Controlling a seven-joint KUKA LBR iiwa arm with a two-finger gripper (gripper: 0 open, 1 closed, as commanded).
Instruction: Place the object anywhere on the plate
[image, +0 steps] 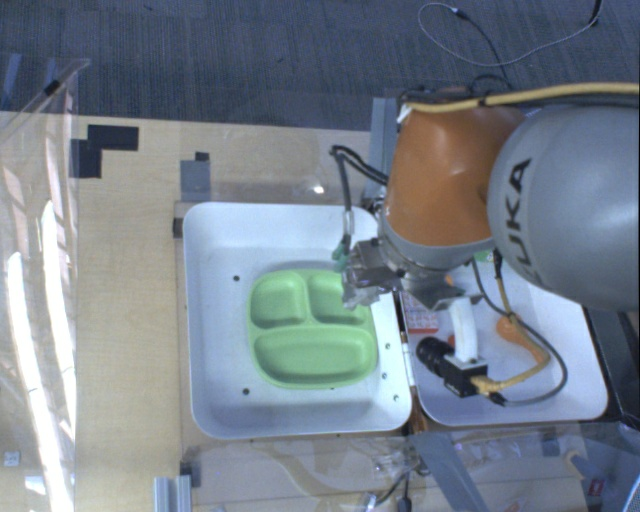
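I have the end effector low over the upper right compartment of the green divided plate in the left bin. I cannot tell its state, nor where the object is.

Arm: seen reaching in from the right of the camera view, its grey body bulking large in the upper right.
Orange band: seen just above the wrist, facing the camera.
Wrist: pointed downward and leftward.
Gripper: seen low beneath the orange band, largely hidden by the wrist housing.
Cables: seen looped along the wrist's left side.
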